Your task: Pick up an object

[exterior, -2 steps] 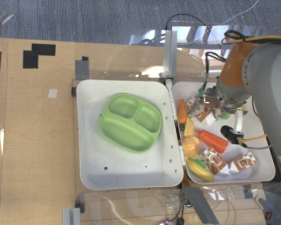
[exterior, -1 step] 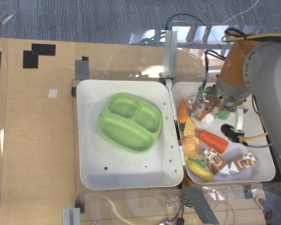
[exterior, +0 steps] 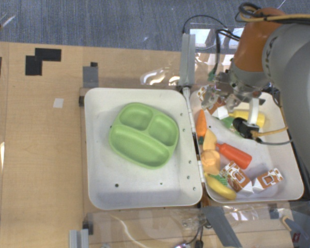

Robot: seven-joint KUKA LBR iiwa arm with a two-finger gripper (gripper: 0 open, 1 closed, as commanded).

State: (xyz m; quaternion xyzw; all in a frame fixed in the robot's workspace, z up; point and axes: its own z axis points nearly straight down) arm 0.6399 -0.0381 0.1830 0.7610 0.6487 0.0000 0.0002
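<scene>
My gripper (exterior: 215,98) hangs low over the far left part of the right bin (exterior: 294,190), on the grey arm with the orange band. Right under it lies a small brown and white item (exterior: 211,106), partly hidden by the gripper. I cannot tell whether anything is held. A white and green piece (exterior: 223,112) sits just beside it. An orange carrot (exterior: 200,123) lies along the bin's left wall. Nearer the front are a red-orange bottle (exterior: 235,155), a round orange fruit (exterior: 211,160), a banana (exterior: 220,186) and two small cartons (exterior: 235,175) (exterior: 269,180).
The left bin (exterior: 101,190) holds a green divided plate (exterior: 143,134), lying flat near its middle. A yellow block (exterior: 249,118) sits in the right bin's far part. A metal post (exterior: 186,61) stands behind the divider between the bins.
</scene>
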